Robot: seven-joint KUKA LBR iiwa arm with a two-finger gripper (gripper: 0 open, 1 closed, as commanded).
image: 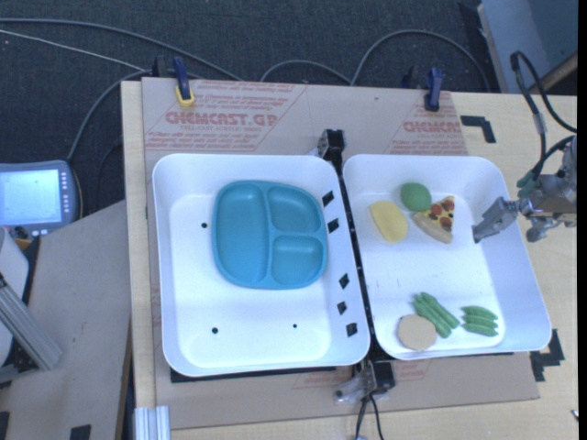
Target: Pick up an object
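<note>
Overhead, tan bench (pixel 248 117), two white bins (pixel 183 337), dark carpet (pixel 92 7)

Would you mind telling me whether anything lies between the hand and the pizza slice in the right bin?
Nothing visible does. The hand sits at the right bin's right side, and only bare white floor separates it from the pizza slice. The green ball and yellow piece lie beyond the slice.

Right bin (pixel 514 273): centre floor open, wide lane. Clutter at top: green ball (pixel 415 195), yellow piece (pixel 389 221), pizza slice (pixel 437 218) (close together). Bottom edge: cookie (pixel 416 332), bean pods (pixel 455 315). Left bin (pixel 183 291): blue tray (pixel 270 234) fills middle.
</note>
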